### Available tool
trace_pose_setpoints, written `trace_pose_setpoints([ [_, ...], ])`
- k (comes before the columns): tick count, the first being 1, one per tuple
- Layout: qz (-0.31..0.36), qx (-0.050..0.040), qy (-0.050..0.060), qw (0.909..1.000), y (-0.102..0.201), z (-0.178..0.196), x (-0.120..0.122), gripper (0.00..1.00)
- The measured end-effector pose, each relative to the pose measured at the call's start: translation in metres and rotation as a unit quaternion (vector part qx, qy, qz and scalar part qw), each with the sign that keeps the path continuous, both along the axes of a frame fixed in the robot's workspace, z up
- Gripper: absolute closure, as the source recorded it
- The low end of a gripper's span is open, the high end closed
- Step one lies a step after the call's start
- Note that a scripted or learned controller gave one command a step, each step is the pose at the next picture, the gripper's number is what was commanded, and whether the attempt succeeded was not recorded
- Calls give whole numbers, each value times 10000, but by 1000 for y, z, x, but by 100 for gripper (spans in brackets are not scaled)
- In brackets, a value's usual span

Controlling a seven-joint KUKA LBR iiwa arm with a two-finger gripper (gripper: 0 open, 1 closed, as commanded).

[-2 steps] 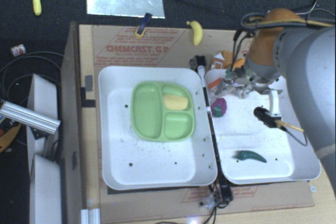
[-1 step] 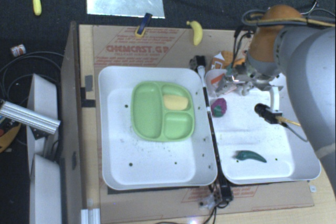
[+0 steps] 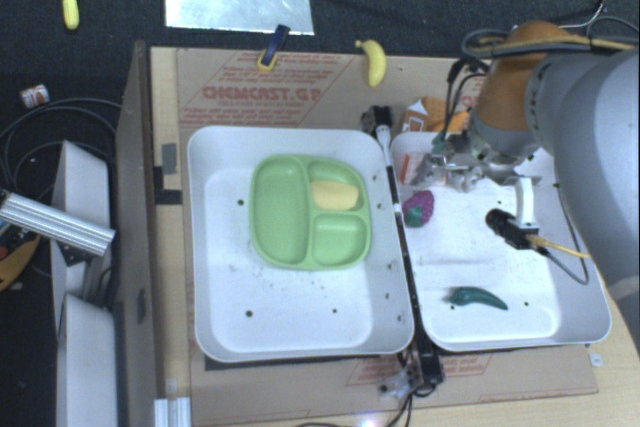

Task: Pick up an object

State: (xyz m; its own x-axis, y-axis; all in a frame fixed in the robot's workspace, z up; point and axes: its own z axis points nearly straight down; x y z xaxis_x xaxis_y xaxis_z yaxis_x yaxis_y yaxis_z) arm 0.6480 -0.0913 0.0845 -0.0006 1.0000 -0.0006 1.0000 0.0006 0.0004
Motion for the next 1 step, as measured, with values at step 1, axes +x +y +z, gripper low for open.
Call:
trace_pose_setpoints([
  [1,29,-7,116,9999,-6,-2,17,0],
])
